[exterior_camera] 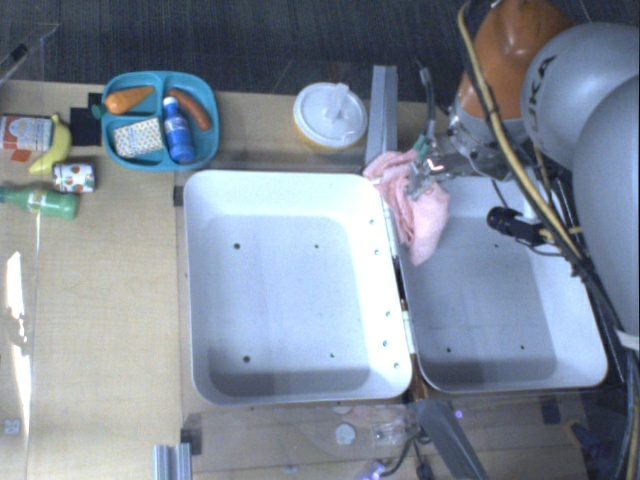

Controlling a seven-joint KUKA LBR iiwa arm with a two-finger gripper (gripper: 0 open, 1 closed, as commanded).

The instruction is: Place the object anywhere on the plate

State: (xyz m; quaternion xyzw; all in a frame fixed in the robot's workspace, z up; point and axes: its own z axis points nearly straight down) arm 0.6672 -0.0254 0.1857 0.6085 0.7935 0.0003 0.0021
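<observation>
A pale wooden bench [90, 298] bears two shallow white bins: the left bin [290, 283] and the right bin [510, 313] touch along one edge. Beyond the bench's far edge lies dark grey ribbed flooring [240, 18].

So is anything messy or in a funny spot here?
Yes: the pink cloth hangs bunched from the gripper, over the wall between the two white bins. Outside them, a small can and a green bottle lie tipped over.
</observation>
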